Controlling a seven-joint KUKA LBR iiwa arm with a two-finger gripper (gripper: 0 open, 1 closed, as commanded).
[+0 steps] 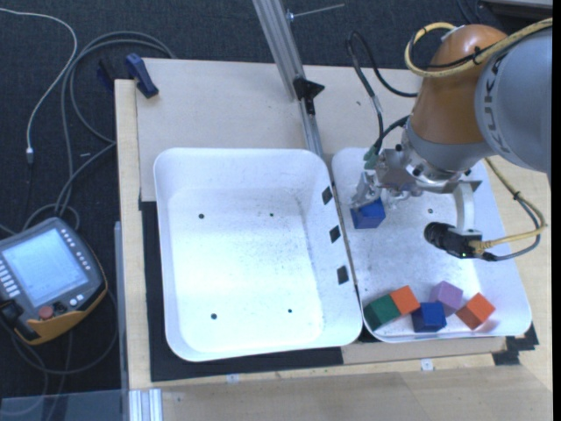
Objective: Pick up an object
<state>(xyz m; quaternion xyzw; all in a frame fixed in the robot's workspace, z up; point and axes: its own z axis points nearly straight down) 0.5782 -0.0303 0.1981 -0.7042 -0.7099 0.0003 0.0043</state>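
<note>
My gripper (pixel 372 198) hangs over the far left part of the right bin (pixel 399 257), close to the wall it shares with the left bin. A blue cube (pixel 369 216) sits tilted between the fingertips, and the fingers are shut on its upper part. The grey arm with its orange band comes in from the upper right and hides the bin's far right corner. Along the right bin's near edge lie a green cube (pixel 380 310), an orange cube (pixel 405 299), a second blue cube (pixel 429 317), a purple cube (pixel 450 295) and an orange-red cube (pixel 476 310).
The left bin (pixel 237 261) is a wide white tray with only specks on its floor. A slanted metal post (pixel 282 46) stands behind the bins. A black cable plug (pixel 445 237) dangles from the arm over the right bin. A teach pendant (pixel 44 274) lies off the bench at the left.
</note>
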